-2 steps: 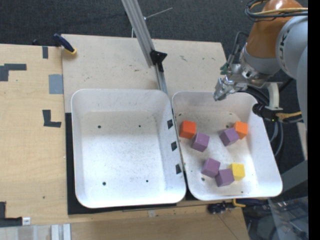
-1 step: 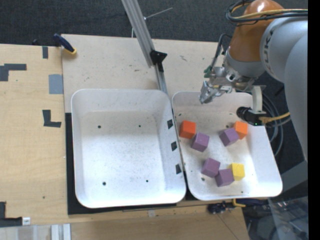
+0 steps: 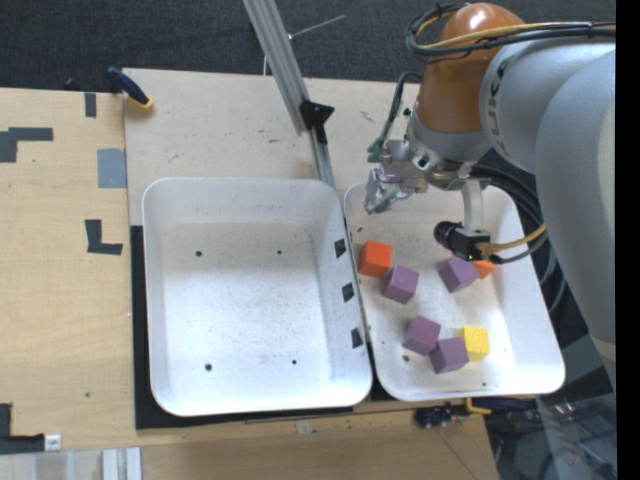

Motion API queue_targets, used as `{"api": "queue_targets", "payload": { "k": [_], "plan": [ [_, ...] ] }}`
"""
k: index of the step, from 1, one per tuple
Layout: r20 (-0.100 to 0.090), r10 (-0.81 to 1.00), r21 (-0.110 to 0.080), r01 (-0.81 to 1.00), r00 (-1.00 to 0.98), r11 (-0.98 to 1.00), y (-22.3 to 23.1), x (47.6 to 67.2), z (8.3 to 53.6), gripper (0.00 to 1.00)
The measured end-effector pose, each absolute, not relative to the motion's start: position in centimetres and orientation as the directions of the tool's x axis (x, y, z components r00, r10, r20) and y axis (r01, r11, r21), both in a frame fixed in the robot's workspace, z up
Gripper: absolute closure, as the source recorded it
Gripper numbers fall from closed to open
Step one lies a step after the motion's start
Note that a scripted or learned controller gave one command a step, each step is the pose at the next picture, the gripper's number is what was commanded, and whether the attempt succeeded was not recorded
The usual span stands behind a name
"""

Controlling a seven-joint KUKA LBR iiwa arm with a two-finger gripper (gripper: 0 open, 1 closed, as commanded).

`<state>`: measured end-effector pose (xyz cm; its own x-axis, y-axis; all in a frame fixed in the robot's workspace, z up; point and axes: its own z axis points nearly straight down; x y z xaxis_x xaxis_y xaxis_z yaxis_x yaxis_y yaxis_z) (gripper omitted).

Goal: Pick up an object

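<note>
The right bin [image 3: 535,363] holds several small blocks: an orange cube [image 3: 376,259], a purple cube [image 3: 400,283] beside it, another purple cube [image 3: 458,273] with a small orange piece [image 3: 484,267] next to it, two purple cubes [image 3: 422,334] [image 3: 448,355] near the front, and a yellow cube [image 3: 476,343]. My gripper [image 3: 381,200] hangs over the bin's far left corner, above and behind the orange cube, and I see nothing between its fingers.
The left bin [image 3: 250,293] lies beside the right one, sharing a middle wall. A slanted metal bar [image 3: 285,63] crosses above the bins' far edge. The arm's grey body fills the right side. A black cable fitting [image 3: 455,236] hangs over the right bin.
</note>
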<state>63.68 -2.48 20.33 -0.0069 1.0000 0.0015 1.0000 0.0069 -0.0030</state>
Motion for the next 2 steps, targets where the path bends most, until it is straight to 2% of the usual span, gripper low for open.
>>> {"api": "queue_targets", "payload": {
  "k": [1,2],
  "plan": [
    [0.002,1.000,-0.001,1.000,-0.007,0.007,2.4,62.0,22.0,1.00],
    [0.001,1.000,-0.003,1.000,-0.007,0.007,7.3,60.9,21.7,1.00]
  ]
}}
